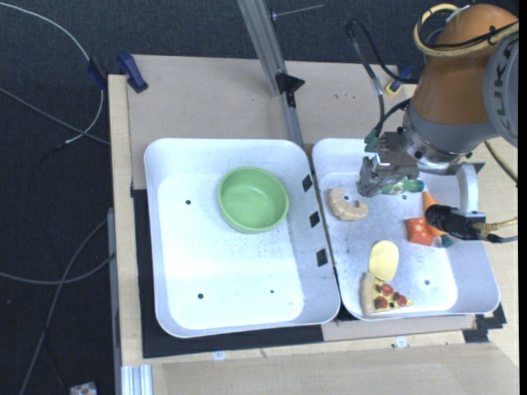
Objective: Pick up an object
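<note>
The pincer (372,181) hangs over the right bin (469,290), just at two o'clock of the bun (348,205); its opening I cannot tell.

bench (206,97): wooden | on it: left bin (165,171), right bin (473,290), side by side

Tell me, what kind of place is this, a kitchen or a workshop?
Most likely a robotics lab bench, not a kitchen. A robot arm reaches over two white bins holding toy-like items such as a green bowl and a pizza slice, with loose cables on the floor.
</note>
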Controlling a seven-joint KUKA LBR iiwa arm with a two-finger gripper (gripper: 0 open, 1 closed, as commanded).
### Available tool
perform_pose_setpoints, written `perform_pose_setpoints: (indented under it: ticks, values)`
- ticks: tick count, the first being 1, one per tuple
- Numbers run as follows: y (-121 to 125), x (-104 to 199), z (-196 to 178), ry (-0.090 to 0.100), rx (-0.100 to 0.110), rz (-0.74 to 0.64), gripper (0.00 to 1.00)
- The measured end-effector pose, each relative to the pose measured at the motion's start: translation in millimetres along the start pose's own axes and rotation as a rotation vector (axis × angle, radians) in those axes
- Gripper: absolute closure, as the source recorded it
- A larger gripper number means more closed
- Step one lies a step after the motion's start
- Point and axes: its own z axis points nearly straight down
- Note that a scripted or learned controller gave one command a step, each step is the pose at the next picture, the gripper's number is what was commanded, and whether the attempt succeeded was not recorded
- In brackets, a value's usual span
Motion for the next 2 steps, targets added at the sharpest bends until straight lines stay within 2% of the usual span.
perform_pose_setpoints:
  ticks: [2]
  values:
    - [-4, 111, 6, -0.002, 0.005, 0.000, 1.00]
